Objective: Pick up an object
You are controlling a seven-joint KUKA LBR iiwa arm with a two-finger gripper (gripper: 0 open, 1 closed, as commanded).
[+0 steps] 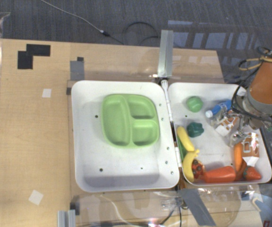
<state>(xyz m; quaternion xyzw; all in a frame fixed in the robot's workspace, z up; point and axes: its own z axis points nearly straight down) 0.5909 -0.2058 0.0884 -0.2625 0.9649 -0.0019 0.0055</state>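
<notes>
Two white bins sit side by side on the wooden surface (pixel 27 141). The left bin (pixel 86 174), in the middle of the frame, carries a green divided plate (pixel 129 119) lying flat toward its upper part.

The right bin (pixel 207 91) holds a scatter of small things. A light green round piece (pixel 194 103) lies near its upper left, and a dark green one (pixel 195 129) sits just below it, apart from it. Along the bin's left wall a yellow banana (pixel 184 140) lies at a slant, with a second yellow curved piece (pixel 188 164) just below. A long red pepper (pixel 218 174) stretches along the bottom edge, next to an orange carrot (pixel 238 156) standing nearly upright in the picture at lower right. A blue and white item (pixel 217 109) lies toward the upper right.

The arm (pixel 270 82) enters from the right edge, its orange band plain to see. The end effector (pixel 237 126) hangs low over the right side of that bin, among some crinkled packets (pixel 251 144). Whether it is spread or pinching anything, I cannot tell from here.
</notes>
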